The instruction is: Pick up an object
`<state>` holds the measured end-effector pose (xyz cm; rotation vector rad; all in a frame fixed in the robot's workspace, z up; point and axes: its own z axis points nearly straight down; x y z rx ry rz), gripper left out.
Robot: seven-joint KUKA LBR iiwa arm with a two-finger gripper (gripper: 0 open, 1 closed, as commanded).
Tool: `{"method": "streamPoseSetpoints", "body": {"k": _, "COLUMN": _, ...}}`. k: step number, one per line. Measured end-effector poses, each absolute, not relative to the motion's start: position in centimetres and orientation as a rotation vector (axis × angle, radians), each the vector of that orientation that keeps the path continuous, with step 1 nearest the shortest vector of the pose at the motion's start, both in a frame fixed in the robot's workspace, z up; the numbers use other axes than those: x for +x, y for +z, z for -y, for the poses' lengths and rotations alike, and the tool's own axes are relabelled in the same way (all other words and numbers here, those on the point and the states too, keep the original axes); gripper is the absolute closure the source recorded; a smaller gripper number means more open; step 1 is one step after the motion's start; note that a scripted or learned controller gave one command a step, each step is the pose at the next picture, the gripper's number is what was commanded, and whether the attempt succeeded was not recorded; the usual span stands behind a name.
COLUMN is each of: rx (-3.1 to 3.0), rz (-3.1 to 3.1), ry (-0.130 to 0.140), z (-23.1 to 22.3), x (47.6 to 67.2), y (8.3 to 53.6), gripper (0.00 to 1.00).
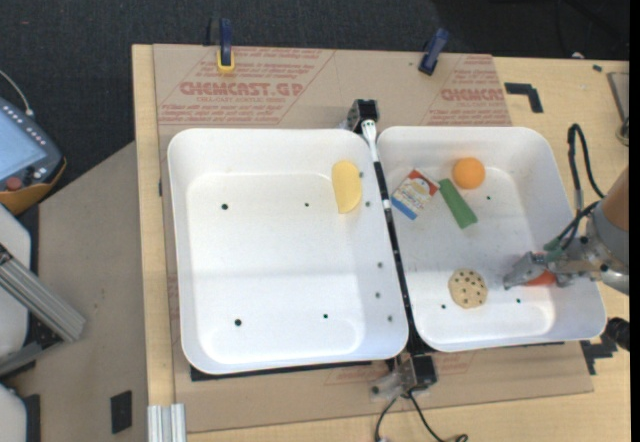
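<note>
My gripper [527, 270] is low in the right bin [520, 145], near its right wall, on the arm reaching in from the right. A small red-orange object [541, 279] lies right at the gripper's tip, partly hidden by it. A round speckled cookie [467, 288] lies just left of the gripper, apart from it. Farther back in this bin are an orange ball [468, 172], a green block [458, 203] and a small white carton with red and blue print [413, 194].
The left bin [200, 260] holds a yellow banana-like piece [346, 187] close to the divider between the bins. Both bins rest on a cardboard sheet [250, 80] clamped at the back. A black cable [578, 155] loops beside the right bin's right rim.
</note>
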<state>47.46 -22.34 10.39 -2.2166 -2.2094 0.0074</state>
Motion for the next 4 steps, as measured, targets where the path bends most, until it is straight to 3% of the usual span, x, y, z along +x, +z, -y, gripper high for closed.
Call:
{"method": "streamPoseSetpoints", "body": {"k": 1, "rx": -2.225, "rz": 2.242, "ry": -0.012, "z": 20.0, "x": 56.2, "y": 22.5, "gripper": 0.0}}
{"method": "streamPoseSetpoints", "body": {"k": 2, "rx": -2.225, "rz": 2.233, "ry": -0.006, "z": 21.9, "x": 63.6, "y": 24.9, "gripper": 0.0}}
{"method": "streamPoseSetpoints", "body": {"k": 3, "rx": -2.232, "rz": 2.236, "ry": -0.011, "z": 22.5, "x": 64.3, "y": 37.4, "gripper": 0.0}}
{"method": "streamPoseSetpoints", "body": {"k": 4, "rx": -2.236, "rz": 2.237, "ry": -0.013, "z": 22.5, "x": 61.0, "y": 52.2, "gripper": 0.0}}
